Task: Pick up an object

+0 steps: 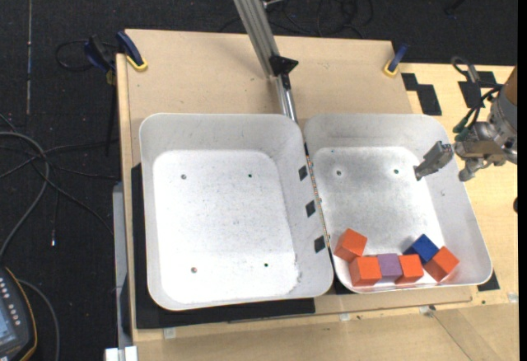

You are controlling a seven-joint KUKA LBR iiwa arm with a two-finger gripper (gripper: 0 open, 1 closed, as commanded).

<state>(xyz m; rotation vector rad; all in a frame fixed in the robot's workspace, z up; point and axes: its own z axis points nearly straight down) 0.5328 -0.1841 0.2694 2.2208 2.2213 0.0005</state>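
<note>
Several small blocks lie along the near edge of the right bin (387, 137): an orange block (352, 243), another orange one (366, 270), a purple one (389, 267), an orange one (410, 268), a blue one (425, 247) and an orange one (443, 264). My gripper (451, 162) hangs over the right bin's far right rim, well behind the blocks. Its two fingers stand apart, open, with nothing between them.
The left bin (165, 133) sits beside the right one on the wooden bench. A slanted metal pole (251, 9) rises from the bench behind the bins. Clamps sit at the bench's back corners, and cables lie on the dark floor.
</note>
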